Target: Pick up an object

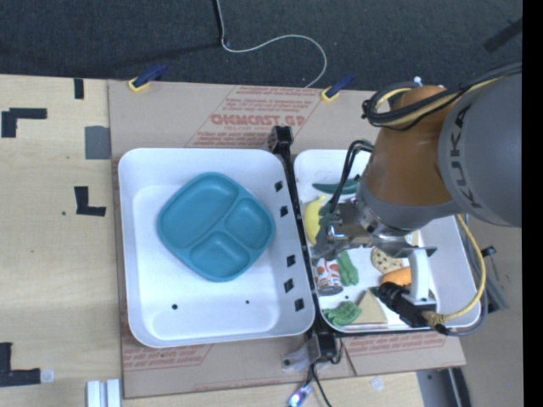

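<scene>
Nearest the camera, at the bottom of the view, the front rims of two shallow white plastic bins sat side by side on a brown cardboard sheet [246, 121] printed with red lettering. In the right bin [465, 253], close to its front edge, lay a green leafy toy piece [343, 314], and just behind it a small red-and-white can [327, 275] and an orange toy piece [395, 275]. The grey arm with its orange band [407, 155] reached in from the right and covered much of this bin. Its two-finger gripper [335, 231] hung low over the clutter beside a yellow rounded toy [314, 219]; whether the claw was open or closed could not be told. The left bin [144, 227] held a blue plastic divided plate [216, 225] with three compartments, lying flat near its middle. Farthest away, a thin white cable [271, 45] curled across dark carpet.
</scene>
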### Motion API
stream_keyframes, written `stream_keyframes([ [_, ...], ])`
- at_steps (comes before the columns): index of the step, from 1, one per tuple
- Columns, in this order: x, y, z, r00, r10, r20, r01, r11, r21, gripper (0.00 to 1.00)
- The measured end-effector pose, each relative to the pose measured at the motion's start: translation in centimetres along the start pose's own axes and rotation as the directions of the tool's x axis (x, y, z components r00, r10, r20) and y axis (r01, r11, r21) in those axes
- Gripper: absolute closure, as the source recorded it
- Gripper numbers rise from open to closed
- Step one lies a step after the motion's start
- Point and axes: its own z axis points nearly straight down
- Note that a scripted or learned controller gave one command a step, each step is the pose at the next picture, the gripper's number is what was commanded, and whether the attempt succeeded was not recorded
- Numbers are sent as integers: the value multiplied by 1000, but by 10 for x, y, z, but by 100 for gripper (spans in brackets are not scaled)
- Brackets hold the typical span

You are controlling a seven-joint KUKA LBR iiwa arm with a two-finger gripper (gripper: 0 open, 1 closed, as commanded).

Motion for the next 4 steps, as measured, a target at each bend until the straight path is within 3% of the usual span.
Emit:
stream_keyframes([
  [1, 85, 18, 42, 1000, -8, -2, 8, 1000, -6, 100],
  [2, 138, 53, -62, 1000, -7, -4, 7, 1000, -25, 100],
  [3, 69, -1, -77, 1000, 6, 1, -6, 1000, -10, 100],
  [4, 63, 1, -130, 1000, 0, 0, 0, 1000, -18, 100],
])
